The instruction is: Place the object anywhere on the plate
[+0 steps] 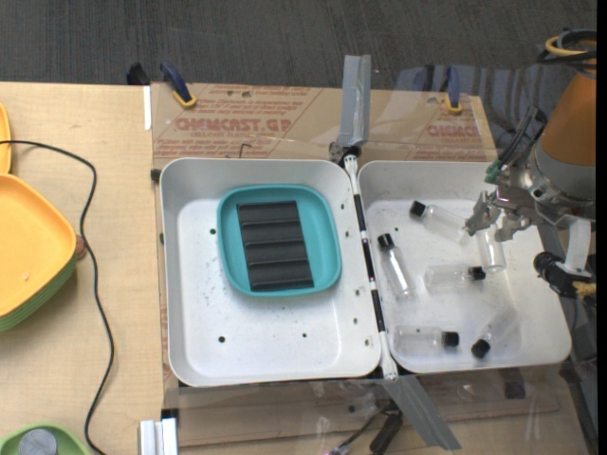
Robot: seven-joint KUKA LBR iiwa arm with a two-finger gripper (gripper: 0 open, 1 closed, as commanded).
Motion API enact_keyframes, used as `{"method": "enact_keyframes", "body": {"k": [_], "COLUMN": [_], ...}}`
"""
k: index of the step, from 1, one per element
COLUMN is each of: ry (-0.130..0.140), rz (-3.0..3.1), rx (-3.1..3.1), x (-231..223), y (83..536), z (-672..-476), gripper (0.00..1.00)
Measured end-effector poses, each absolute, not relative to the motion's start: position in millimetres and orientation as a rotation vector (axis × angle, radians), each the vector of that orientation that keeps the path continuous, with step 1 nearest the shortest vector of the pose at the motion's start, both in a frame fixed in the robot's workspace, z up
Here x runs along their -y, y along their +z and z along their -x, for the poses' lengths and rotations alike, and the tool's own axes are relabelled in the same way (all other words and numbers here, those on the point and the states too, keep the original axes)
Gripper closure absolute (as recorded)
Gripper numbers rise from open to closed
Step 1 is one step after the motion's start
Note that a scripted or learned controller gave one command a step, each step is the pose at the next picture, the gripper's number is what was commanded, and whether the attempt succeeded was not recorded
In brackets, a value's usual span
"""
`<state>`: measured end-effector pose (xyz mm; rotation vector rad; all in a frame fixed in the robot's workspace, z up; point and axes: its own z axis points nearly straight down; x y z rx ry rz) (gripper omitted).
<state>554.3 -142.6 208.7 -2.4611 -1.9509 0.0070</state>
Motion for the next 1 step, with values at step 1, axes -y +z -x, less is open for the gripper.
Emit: {"method": "enact_keyframes", "body": {"k": [1], "ry": [0.007], "rz": [2.461], "rx": [1.951], "x": [142.7], "y": [208.8], "z": [-554.3], "gripper": [0.00]}}
